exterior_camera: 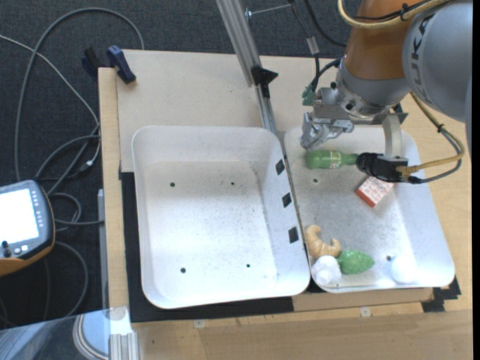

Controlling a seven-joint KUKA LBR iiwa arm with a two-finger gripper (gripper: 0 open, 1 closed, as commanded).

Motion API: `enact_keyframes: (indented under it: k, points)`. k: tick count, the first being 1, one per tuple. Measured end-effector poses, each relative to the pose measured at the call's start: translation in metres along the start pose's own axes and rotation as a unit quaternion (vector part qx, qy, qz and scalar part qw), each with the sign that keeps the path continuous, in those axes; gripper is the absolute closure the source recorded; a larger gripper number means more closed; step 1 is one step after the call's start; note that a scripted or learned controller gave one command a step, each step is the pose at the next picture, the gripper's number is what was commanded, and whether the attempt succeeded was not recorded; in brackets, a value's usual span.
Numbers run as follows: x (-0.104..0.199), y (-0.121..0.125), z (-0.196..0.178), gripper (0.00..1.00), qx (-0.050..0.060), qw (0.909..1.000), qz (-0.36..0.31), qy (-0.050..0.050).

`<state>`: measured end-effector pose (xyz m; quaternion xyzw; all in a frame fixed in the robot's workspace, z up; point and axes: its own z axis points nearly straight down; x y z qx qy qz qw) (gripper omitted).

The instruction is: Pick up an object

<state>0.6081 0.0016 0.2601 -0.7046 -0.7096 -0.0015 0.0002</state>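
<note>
Camera view: gripper (319, 135) hangs just above green bottle (331, 159) near right bin (427, 223) back wall, jaw state can't tell; risk: bottle lies sideways, may roll off fingertips or jam against bin wall

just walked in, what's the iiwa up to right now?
The arm reaches in over the right bin, its gripper just above a green bottle lying on its side near the bin's far end. Nothing shows between its fingers. Also in that bin: an orange box, and along the near edge a tan curved piece, a white cup, a green lumpy toy and a white ball.
</note>
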Motion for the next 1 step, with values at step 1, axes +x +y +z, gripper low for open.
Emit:
enact_keyframes:
  k: [1]
  points:
    - [0.0614, 0.0095, 0.0152, 1.00, 0.000, 1.0000, 0.000, 0.000]
